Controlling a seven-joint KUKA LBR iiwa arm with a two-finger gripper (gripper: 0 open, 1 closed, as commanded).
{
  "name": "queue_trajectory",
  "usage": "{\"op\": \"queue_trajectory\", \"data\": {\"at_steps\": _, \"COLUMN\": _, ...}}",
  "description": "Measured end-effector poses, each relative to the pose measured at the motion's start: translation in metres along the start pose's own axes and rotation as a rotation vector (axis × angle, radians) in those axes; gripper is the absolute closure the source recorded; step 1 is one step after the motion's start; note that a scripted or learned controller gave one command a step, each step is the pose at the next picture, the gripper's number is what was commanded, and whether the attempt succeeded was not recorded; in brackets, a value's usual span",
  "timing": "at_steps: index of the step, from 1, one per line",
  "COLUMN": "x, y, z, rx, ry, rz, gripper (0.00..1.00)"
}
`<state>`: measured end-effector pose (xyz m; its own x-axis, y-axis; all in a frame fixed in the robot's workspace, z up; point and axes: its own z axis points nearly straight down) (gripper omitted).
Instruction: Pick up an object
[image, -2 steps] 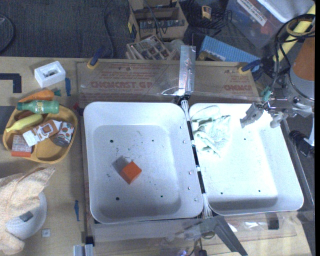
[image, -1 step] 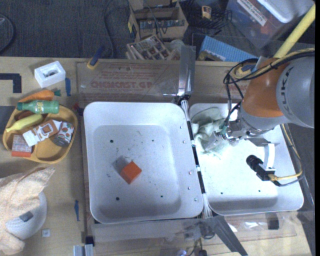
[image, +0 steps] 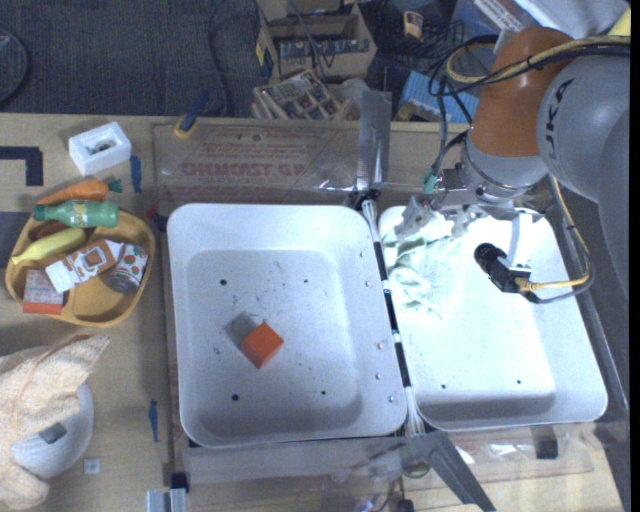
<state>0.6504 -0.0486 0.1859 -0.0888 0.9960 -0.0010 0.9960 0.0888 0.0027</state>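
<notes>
An orange block lies in the left bin, a little left of its middle. A crumpled pale green and white soft thing rests in the far left part of the right bin. My gripper hangs from the orange-banded wrist over the far edge of that soft thing, at or just above it. A black part with a yellow cable sticks out to the gripper's right.
The raised wall between the bins runs just left of the gripper. Left of the bins stands a wooden bowl of toy food. A white box and a beige cloth also lie there.
</notes>
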Motion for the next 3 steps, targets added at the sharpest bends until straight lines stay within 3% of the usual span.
{"op": "queue_trajectory", "data": {"at_steps": 1, "x": -0.063, "y": 0.000, "z": 0.088, "rx": -0.007, "ry": -0.002, "rz": -0.092, "gripper": 0.00}}
{"op": "queue_trajectory", "data": {"at_steps": 2, "x": -0.056, "y": 0.014, "z": 0.092, "rx": -0.006, "ry": -0.006, "rz": -0.218, "gripper": 0.00}}
{"op": "queue_trajectory", "data": {"at_steps": 3, "x": -0.094, "y": 0.009, "z": 0.061, "rx": -0.003, "ry": -0.002, "rz": -0.168, "gripper": 0.00}}
